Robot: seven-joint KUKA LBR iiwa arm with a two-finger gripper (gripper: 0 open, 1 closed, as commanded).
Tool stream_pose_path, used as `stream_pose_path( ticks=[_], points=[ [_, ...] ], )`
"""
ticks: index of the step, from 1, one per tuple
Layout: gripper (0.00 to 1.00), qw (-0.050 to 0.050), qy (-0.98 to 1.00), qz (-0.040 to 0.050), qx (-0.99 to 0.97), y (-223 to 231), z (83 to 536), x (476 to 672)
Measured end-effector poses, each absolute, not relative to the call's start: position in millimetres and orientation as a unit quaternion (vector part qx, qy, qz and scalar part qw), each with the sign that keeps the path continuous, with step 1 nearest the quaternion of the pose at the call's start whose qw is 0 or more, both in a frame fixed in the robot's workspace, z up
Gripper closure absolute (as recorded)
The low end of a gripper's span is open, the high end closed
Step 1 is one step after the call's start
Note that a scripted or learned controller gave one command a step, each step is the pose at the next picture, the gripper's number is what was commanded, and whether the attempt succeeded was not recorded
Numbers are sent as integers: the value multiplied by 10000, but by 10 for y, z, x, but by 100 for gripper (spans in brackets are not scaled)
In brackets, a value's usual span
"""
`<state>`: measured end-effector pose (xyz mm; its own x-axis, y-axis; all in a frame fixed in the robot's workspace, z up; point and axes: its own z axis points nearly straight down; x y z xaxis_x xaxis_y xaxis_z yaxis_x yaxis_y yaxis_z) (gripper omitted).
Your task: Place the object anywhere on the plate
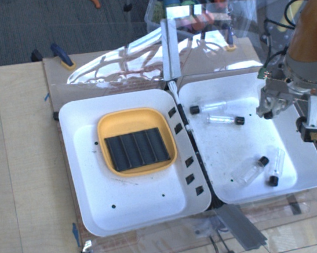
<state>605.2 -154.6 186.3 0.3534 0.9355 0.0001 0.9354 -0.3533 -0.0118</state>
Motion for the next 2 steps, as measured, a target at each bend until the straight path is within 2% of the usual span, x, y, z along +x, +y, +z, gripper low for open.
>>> stream_pose_path(
  ticks=[2],
  points=[
    [100,58,-7214,17,-6925,-973,2575,5241]
  ],
)
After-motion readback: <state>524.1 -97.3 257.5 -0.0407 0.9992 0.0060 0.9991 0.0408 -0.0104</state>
